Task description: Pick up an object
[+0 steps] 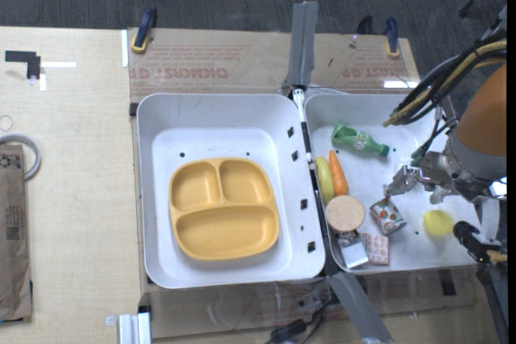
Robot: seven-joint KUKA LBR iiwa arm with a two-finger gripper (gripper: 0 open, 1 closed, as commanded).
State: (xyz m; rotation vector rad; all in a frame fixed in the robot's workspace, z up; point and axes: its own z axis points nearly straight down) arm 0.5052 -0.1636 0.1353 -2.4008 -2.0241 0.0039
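The jaws point(401, 181) hang low in the right white bin point(403, 260), just above the small red-and-white carton point(387, 215); how wide they stand, I cannot tell. I judge this the approach; next, descend and close.

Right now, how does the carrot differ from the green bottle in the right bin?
The carrot is orange and tapers to a point; the green bottle is green with a narrow neck. The carrot lies roughly along the bin's left wall, beside a yellow piece, while the green bottle lies crosswise, farther toward the back. The carrot sits close to the round tan disc; the green bottle lies apart from it. Both lie flat in the right bin.
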